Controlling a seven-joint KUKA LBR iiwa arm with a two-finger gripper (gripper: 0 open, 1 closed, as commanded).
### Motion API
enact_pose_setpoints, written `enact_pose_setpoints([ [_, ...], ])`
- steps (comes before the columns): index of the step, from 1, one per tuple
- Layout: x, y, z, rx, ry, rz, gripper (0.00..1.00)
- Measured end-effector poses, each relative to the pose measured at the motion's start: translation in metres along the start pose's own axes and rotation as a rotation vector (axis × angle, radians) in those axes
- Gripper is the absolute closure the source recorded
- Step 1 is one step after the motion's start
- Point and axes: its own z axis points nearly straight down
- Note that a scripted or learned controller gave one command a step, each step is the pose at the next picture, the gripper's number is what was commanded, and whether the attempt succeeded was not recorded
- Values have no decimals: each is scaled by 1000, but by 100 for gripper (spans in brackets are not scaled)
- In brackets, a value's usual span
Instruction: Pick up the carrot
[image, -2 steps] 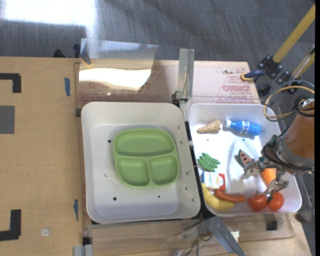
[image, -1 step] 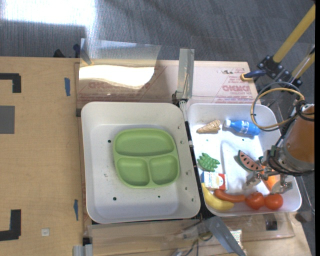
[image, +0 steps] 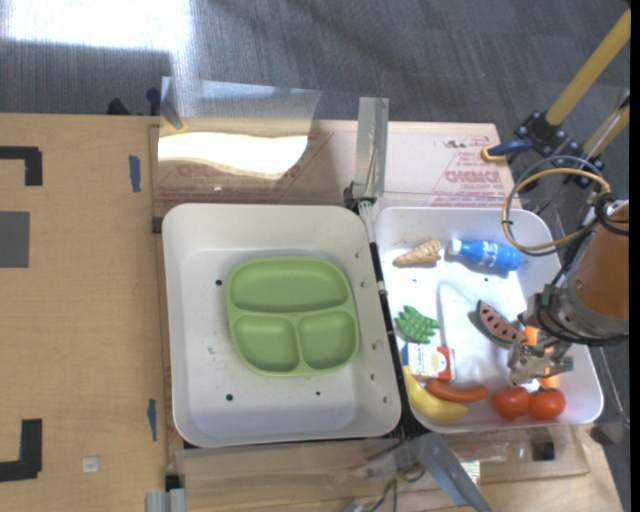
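The carrot (image: 546, 381) shows only as small orange patches near the front right corner of the right bin (image: 590, 400), just above two red tomatoes (image: 529, 403). My gripper (image: 528, 362) hangs low right over it and hides most of it. Whether the carrot is in its grasp cannot be told from this view. The grey arm with its orange band (image: 606, 275) comes in from the right over the bin's edge.
The right bin also holds a watermelon slice (image: 495, 322), a blue bottle (image: 486, 255), a cone-shaped pastry (image: 417, 254), a green leafy piece (image: 415, 323), a small carton (image: 432, 358), a red sausage (image: 458, 391) and a banana (image: 430, 398). A green divided plate (image: 293, 313) lies in the left bin (image: 190, 300).
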Motion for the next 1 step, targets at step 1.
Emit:
enact_pose_setpoints([
  [1,0,1,1,-2,0,0,0],
])
